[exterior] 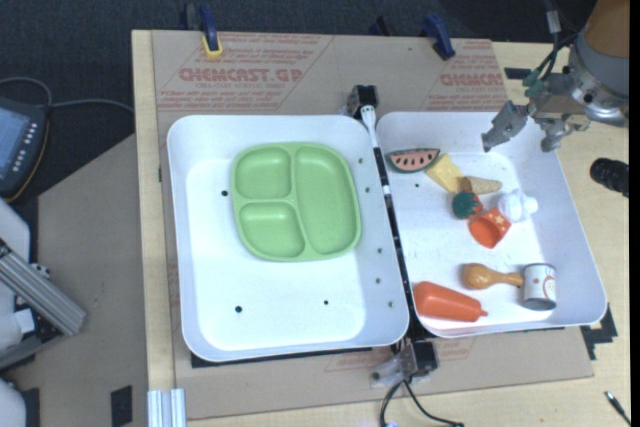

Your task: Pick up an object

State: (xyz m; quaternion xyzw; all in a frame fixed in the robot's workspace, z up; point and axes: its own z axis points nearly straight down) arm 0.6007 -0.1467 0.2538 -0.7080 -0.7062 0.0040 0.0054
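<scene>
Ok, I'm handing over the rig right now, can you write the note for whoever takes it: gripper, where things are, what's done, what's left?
Gripper: open, holding nothing, above the far right corner of the right bin.
Right bin holds the watermelon slice, cheese wedge, a small red piece, a white piece, the carrot, a tan drumstick-shaped toy and a small can.
Left bin holds the green divided tray.
Done: nothing picked yet.
Left: choose an object, descend, grasp, lift.

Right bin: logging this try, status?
Gripper open, holding nothing, above right bin far edge. Watermelon slice, carrot untouched. Nothing in the way.
</scene>
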